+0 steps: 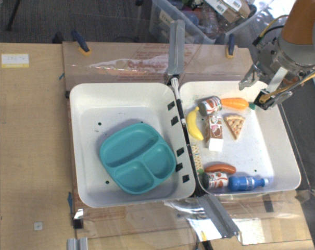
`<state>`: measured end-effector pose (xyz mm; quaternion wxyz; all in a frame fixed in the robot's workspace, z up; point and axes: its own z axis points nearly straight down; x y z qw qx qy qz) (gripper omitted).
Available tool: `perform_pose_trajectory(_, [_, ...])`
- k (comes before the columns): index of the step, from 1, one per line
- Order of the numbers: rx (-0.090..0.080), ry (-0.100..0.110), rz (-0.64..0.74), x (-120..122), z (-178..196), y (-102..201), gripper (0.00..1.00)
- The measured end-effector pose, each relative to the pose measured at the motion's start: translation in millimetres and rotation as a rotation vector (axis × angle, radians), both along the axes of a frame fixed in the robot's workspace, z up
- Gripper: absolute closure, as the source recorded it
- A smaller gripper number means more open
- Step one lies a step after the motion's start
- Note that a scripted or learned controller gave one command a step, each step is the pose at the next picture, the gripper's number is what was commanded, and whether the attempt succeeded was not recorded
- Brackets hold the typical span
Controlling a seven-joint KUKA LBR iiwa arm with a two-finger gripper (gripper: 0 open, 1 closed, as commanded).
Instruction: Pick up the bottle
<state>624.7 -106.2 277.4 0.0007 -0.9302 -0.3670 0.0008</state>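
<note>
Pale wooden bench boards (27, 139) carry two shallow white bins side by side, with a clear crate of oddments (209, 4) beyond them. At the left, the left white bin (84, 95) holds a teal three-part plastic plate (137, 158). Across the divider, the right white bin (269, 139) is crowded: a yellow banana (194, 125), a brown and silver can (210, 105), a brown and white carton (215, 130), a triangular pizza slice (234, 125), an orange carrot (234, 103), and nearer the front a red sausage (219, 167) just behind a small red and white can (215, 180). The blue plastic bottle (244, 183) lies on its side along the near wall of the right bin, its pale cap end pointing right and its other end touching the small can. The two-finger gripper (249, 81) hangs over the far right corner of that bin, near the carrot and well apart from the bottle; whether its jaws stand wide or narrow cannot be told from this slant. To do the approach well, the arm likely needs to cross to the near side, turn the wrist so the jaws close across the bottle's round body rather than along it, and drop straight down on the middle of the blue part, clear of the small can. The near wall leaves little room on one side, and a smooth round body may roll away if nudged off centre.
</note>
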Motion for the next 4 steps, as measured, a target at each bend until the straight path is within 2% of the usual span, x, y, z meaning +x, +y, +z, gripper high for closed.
perform_pose_trajectory(1, [-0.001,0.000,0.005,1,11,2,1.00])
perform_pose_trajectory(2, [-0.001,-0.003,-0.053,11,147,-70,1.00])
perform_pose_trajectory(3, [-0.001,-0.003,-0.051,12,147,-68,0.00])
perform_pose_trajectory(4, [0.000,-0.001,-0.052,-1,36,-38,0.00])
